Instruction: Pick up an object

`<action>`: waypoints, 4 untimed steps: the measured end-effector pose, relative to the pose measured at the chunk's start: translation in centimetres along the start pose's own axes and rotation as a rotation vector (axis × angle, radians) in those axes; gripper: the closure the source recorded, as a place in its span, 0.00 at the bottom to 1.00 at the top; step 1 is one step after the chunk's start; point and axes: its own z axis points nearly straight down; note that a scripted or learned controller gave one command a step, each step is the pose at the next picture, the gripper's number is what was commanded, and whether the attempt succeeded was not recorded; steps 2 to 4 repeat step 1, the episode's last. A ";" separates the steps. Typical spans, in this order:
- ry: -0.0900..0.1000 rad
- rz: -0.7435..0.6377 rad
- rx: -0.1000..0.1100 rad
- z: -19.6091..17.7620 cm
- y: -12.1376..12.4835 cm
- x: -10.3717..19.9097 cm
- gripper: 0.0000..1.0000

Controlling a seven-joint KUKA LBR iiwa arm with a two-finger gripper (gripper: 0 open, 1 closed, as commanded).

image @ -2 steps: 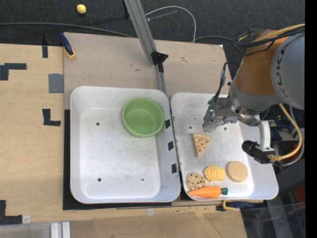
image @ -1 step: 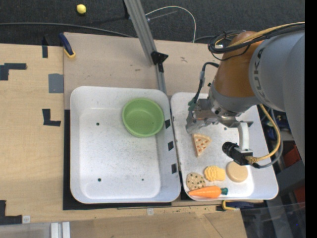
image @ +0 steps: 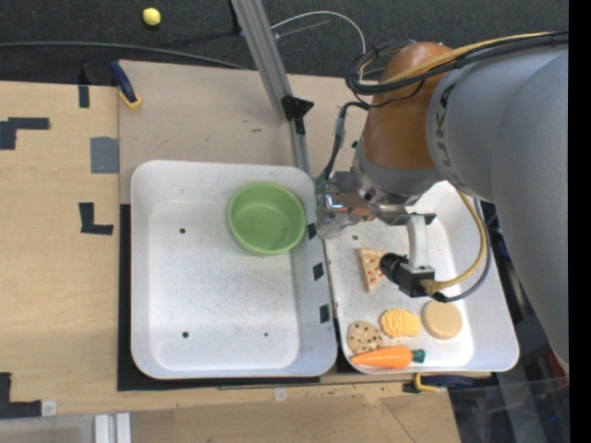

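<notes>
No legible text, label or number anywhere.

Green bowl (image: 267,217) is looking like smooth matt plastic; the white bins (image: 166,340) are showing speckled plastic, the bench (image: 46,247) is reading pale wood, the arm (image: 508,127) gleaming smooth grey

Illumination is even and moderately bright, from overhead. The left bin (image: 166,275) reads near-white with mild glare. The green bowl (image: 267,217) casts a soft, short shadow. The arm (image: 517,146) is slightly blurred. Overall sharpness is low, with visible grain.
</notes>
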 end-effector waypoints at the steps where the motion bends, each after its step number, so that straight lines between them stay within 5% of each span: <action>1: 0.000 -0.001 0.001 -0.6 -0.4 6.1 1.00; 4: 0.000 -0.001 0.001 -0.6 -0.4 6.1 1.00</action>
